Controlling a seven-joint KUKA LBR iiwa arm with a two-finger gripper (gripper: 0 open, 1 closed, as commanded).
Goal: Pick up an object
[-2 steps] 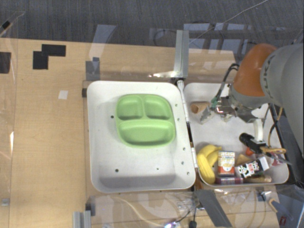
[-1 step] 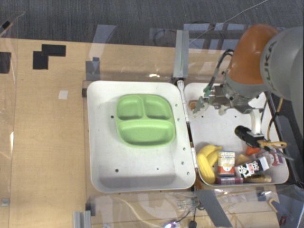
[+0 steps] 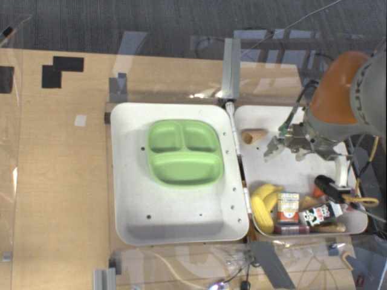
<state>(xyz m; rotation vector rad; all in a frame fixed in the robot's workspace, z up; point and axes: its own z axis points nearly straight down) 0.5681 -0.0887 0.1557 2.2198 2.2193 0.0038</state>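
Note:
My gripper [image 3: 284, 153] hangs over the upper middle of the right bin [image 3: 357, 225], open, with bare white floor showing between its fingers. A small tan cork-shaped piece [image 3: 254, 136] lies just left of it, near the bin's top left corner, apart from the fingers. Along the near wall lie a yellow banana [image 3: 264, 203], a small upright carton with a red and orange label [image 3: 288, 206], a black-and-white packet [image 3: 320, 213] and a small orange piece [image 3: 318, 193].
The left bin [image 3: 130, 162] holds a green divided plate [image 3: 183, 152] in its middle. A metal divider post [image 3: 230, 71] stands between the two bins at the back. The arm's orange band [image 3: 335, 92] hangs over the right bin's far right side.

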